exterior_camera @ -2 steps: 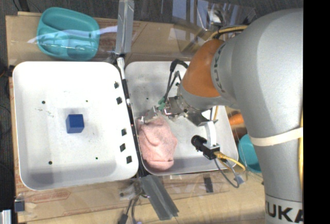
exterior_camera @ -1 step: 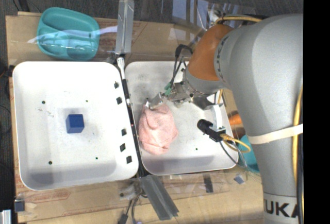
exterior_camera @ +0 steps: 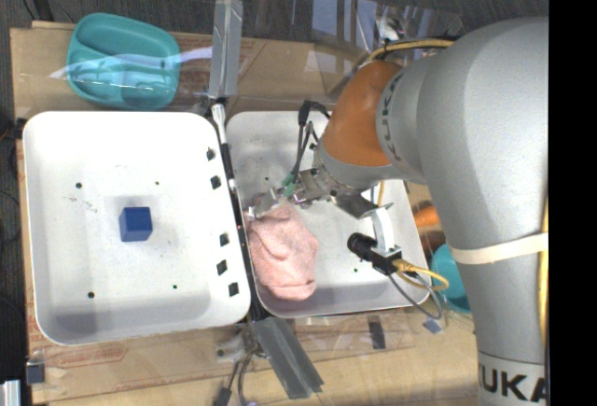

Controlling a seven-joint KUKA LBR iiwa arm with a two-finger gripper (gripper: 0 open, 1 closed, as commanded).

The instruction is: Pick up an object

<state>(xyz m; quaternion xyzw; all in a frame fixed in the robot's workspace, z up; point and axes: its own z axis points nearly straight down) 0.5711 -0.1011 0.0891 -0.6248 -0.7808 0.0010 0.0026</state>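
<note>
Two white bins on bench. Grey arm (exterior_camera: 485, 161) marked "UKA", rest cut off. Right bin (exterior_camera: 326, 306): pink cloth (exterior_camera: 282, 253) near front-left corner; gripper (exterior_camera: 291, 192) just above it, grip state unclear. Left bin (exterior_camera: 121, 301): blue cube (exterior_camera: 136, 223) mid-floor.

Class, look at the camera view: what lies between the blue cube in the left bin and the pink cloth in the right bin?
In the camera view, bare white bin floor, then the two bins' adjoining rims with small black clips separate the blue cube from the pink cloth.
</note>
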